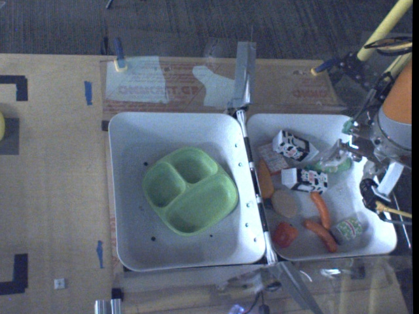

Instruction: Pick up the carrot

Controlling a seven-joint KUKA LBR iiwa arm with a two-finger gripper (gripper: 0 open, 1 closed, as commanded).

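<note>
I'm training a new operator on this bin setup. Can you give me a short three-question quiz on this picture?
1. True or false: the green plate lies in the right bin.
2. How many compartments does the green plate have: A two, B three, C five?
3. Which bin holds the two milk cartons?

Key: 1 false, it lies in the left bin. 2 B. 3 the right bin.
</note>
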